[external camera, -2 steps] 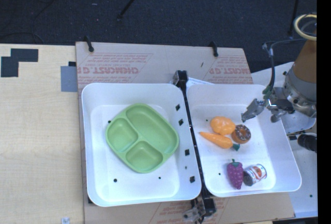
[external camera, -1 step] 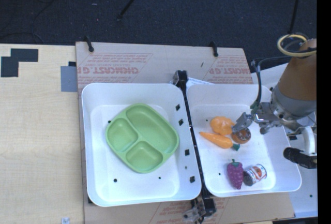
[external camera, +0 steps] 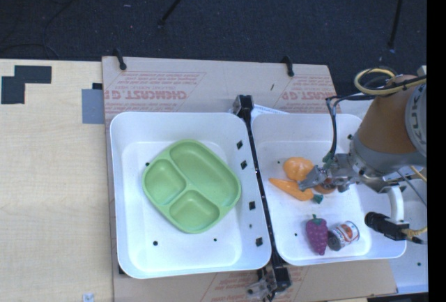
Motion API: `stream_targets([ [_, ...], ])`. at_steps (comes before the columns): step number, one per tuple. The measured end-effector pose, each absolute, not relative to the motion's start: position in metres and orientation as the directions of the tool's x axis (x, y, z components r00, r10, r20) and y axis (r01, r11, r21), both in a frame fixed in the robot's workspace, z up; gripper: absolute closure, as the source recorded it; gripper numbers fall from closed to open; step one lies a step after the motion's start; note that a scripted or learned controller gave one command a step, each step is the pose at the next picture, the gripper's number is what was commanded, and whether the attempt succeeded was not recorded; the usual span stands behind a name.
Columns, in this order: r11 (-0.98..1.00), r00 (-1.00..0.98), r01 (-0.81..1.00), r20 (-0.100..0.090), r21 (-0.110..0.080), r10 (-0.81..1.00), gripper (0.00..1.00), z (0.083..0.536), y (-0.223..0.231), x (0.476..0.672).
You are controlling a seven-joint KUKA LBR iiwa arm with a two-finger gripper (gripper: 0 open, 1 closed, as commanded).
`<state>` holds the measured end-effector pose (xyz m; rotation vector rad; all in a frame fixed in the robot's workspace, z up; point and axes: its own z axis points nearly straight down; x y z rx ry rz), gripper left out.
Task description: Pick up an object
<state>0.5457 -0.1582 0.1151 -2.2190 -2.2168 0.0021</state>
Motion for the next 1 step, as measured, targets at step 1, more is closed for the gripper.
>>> stream_targets([
  [1, -0.002, 0.002, 1.000, -0.003, 0.025, 1.000, 0.00, 0.0987, -0.1587, 0.5549],
])
